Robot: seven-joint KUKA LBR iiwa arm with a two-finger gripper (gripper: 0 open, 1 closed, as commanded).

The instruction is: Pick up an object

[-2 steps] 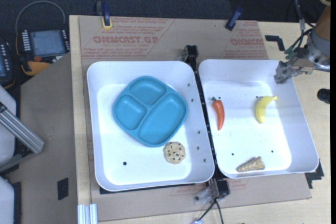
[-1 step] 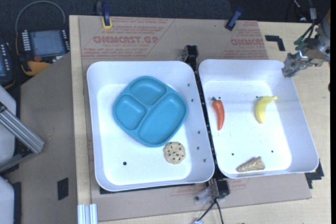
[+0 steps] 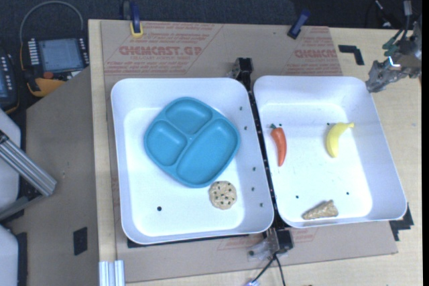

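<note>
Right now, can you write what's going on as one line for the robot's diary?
stage: before pick | end effector: right bin's far corner, holding nothing | right bin: banana, chili pepper | left bin: blue plate, cookie

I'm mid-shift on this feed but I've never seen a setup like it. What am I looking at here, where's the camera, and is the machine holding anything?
The camera is fixed above a bench and looks down at a slant. On the bench sit two shallow white bins. The left bin holds a blue divided plate and a cookie beside it. The right bin holds a red chili pepper, a yellow banana and a tan wedge-shaped piece, perhaps bread. The machine is a robot arm reaching in from the right; its gripper is at the right bin's upper right corner, above the rim. It is too small to tell how it stands, and nothing is seen held.
</note>
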